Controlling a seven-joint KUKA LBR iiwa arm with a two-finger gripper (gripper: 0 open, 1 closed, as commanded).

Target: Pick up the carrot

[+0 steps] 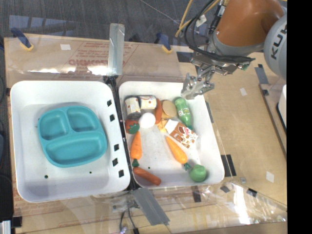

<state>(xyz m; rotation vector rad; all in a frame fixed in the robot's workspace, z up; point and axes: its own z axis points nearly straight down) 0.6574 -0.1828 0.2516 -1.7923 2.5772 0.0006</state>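
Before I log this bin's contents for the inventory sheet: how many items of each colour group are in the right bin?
Orange: 3, namely carrot, carrot, and upright orange piece
Red: 2, namely sausage, tomato
Green: 2, namely bottle, apple
White: 1, egg
Printed or tan: 4, namely can, can, carton, bread
Total: 12

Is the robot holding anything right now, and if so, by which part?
Nothing is held. The gripper hangs above the right bin's far rim, and the carrot lies in that bin.
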